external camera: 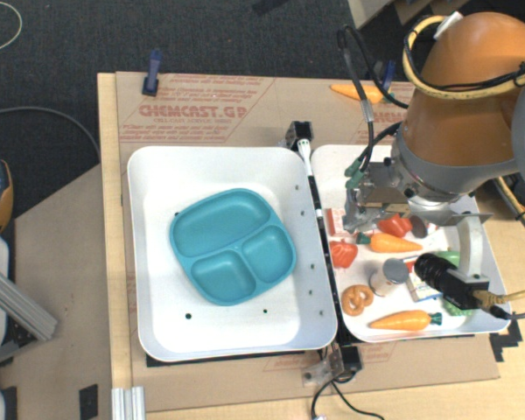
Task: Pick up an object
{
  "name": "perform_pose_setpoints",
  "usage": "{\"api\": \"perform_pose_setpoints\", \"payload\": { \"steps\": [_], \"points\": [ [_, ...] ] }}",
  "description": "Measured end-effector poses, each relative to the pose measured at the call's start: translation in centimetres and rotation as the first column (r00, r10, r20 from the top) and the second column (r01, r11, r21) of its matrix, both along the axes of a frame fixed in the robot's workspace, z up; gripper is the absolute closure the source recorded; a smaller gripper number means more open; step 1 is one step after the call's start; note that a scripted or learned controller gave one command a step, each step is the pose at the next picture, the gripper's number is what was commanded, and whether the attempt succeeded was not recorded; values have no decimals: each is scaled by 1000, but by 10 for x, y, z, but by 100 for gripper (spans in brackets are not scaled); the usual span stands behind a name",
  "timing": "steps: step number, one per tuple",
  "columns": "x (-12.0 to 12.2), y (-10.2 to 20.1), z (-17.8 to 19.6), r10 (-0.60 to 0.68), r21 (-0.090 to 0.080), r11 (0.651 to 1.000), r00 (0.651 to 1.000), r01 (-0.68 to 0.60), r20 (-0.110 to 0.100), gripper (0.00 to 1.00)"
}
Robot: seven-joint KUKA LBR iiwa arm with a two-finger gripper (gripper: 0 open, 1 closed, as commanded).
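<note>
My gripper [357, 224] hangs low over the left part of the right bin [332, 160], under the grey wrist with its orange band. Just below it lies a red pepper-like toy [343, 254]. To its right are a red toy [394, 226] and an orange carrot [395, 244], both partly hidden by the wrist. Nearer the front lie a brown pretzel [357, 299], a grey cylinder [391, 274] and a second carrot [402, 320] with a green top. I see nothing held.
A teal divided plate [234, 245] lies in the left bin [157, 191]. A green piece [448, 258] sits at the right bin's right side. A blue clamp [151, 73] and an orange item [354, 89] rest on the cardboard behind the bins.
</note>
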State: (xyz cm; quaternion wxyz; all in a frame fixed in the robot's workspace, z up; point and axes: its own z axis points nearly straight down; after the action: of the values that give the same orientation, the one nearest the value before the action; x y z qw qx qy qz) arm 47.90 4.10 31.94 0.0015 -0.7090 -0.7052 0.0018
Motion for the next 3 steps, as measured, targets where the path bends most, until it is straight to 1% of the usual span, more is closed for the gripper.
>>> {"api": "perform_pose_setpoints", "payload": {
  "steps": [1, 2, 3],
  "points": [
    [57, 41, -48, 9, 0, 1000, 1000, -9, 3, 100],
    [21, 70, -12, 9, 2, 1000, 1000, -9, 7, 100],
    [3, 111, 94, 13, 6, 1000, 1000, -13, 17, 100]
  ]
}}
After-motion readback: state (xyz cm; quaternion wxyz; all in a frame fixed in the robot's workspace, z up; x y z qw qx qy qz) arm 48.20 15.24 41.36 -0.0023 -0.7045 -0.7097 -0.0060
